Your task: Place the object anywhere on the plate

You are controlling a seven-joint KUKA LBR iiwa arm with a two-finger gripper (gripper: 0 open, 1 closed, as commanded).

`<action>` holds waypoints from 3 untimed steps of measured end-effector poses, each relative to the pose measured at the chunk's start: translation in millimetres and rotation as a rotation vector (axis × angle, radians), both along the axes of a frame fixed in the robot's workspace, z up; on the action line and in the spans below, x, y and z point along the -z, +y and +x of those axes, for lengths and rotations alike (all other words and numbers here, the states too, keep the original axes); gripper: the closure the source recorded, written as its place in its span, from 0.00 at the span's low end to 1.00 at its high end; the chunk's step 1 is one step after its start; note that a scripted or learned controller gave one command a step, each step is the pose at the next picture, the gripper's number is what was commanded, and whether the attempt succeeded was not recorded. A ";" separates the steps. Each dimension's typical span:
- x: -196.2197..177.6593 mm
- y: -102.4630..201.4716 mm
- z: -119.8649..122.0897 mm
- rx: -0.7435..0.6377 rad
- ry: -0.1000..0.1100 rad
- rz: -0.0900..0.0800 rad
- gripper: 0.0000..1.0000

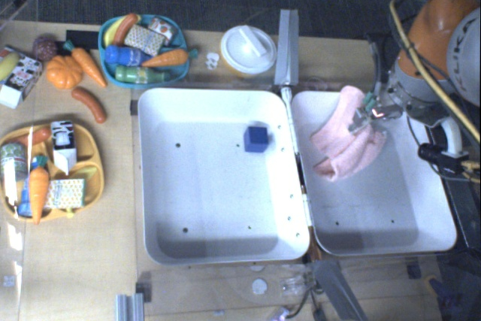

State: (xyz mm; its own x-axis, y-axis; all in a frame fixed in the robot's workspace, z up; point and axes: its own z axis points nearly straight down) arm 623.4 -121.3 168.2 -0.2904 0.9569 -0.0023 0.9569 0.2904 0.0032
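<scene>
The tool [373, 113] sits in the right bin [428, 237], pressed into a crumpled pink cloth [346, 139]; how wide it stands, or whether it grips the cloth, I cannot tell. The blue cube [257, 138] lies in the left bin [188, 229], near the right bin's shared edge, bare floor around it.

Two white bins [214, 240], one blue cube [257, 138], one pink cloth [346, 139].

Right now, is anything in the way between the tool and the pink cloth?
Nothing visible is. The tool sits right against the pink cloth in the right bin.
</scene>
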 end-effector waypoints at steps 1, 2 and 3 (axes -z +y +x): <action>-51.6 1.9 1.8 -0.009 -0.001 0.000 1.00; -49.8 52.0 1.9 -0.414 0.001 0.000 1.00; -45.7 101.1 7.5 -0.815 -0.002 -0.002 1.00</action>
